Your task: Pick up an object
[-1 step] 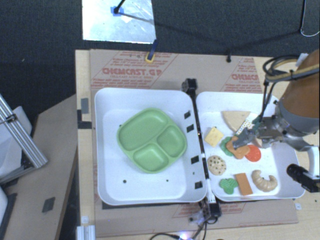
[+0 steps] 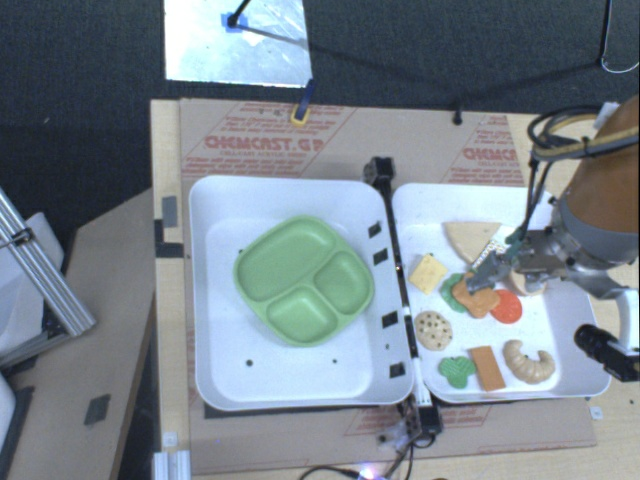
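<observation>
From my station I see the gripper [image 2: 487,268] low in the right bin [image 2: 570,380], at centre right of the frame, just above the orange piece [image 2: 482,302] that lies on a green leaf [image 2: 458,296] beside the red slice [image 2: 507,309]. I judge this as the approach step. If the fingers are open or closed I cannot tell; they look dark and blurred. Next I would need a short descent and a firm close around the orange piece.
</observation>
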Controlling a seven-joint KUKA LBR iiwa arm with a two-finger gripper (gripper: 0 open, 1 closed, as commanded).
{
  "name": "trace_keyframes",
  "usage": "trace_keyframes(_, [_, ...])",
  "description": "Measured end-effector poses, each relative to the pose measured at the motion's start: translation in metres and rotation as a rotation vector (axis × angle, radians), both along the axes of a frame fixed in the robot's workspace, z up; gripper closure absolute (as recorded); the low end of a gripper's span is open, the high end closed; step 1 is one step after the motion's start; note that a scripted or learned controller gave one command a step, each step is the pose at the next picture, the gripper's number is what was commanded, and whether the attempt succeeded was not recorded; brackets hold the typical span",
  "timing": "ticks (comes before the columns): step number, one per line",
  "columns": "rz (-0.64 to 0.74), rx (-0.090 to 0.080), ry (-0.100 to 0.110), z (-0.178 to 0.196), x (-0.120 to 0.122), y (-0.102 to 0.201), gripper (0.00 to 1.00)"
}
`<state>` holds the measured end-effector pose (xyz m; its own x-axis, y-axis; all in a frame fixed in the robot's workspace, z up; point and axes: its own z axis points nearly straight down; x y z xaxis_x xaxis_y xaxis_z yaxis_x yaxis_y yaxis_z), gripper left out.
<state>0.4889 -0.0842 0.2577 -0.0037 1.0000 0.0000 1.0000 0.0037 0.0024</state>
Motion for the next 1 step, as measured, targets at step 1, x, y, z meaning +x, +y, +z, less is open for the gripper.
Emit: trace_keyframes(1, [-0.003,0.001,0.006,-0.0617,0.002,-0.0043,0.0])
